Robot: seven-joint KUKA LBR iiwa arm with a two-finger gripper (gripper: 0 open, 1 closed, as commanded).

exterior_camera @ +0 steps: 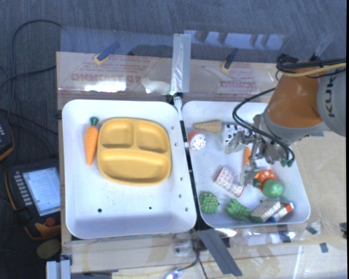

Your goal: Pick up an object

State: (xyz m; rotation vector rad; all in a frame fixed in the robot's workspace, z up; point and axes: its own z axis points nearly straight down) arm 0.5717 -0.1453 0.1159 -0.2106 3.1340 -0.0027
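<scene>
Orange-banded arm positions the gripper (251, 166) over the right bin (302, 211), directly above the patterned red-and-white packet (228, 181). Jaw state cannot be determined. Left of the packet lies a green knobbly item (208, 201); right of it, a green ball (273, 188).

A: Where's the arm (299, 100) sitting?
B: Reaching in from the right, orange band showing, wrist pointing down.
A: And the gripper (253, 158)?
B: Hanging low, its metal parts blurring together.
</scene>
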